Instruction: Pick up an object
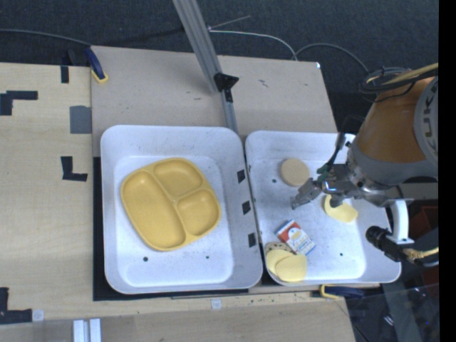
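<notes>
Divided plate (169, 203) in left bin (114, 191); disc (293, 171), perhaps packet (296, 237), in right bin (313, 142).

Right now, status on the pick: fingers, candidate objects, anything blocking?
Gripper over right bin, nothing seen between fingers. Round tan disc just beyond it, small red-and-white packet nearer front edge. Yellow divided plate sits in left bin, out of the way.

The right white bin (260, 191) is crowded on its right half: the grey two-finger gripper (313, 189) hangs over its middle, with a round tan disc (293, 171) just left of it and a pale yellow lump (341, 211) just beside it. A small red-and-white packet (295, 237) and a yellow rounded piece (287, 265) block the near edge. Bare floor lies along the bin's left side. In the left white bin (114, 262), a yellow divided plate (169, 202) takes the centre, leaving a strip open around it.
</notes>
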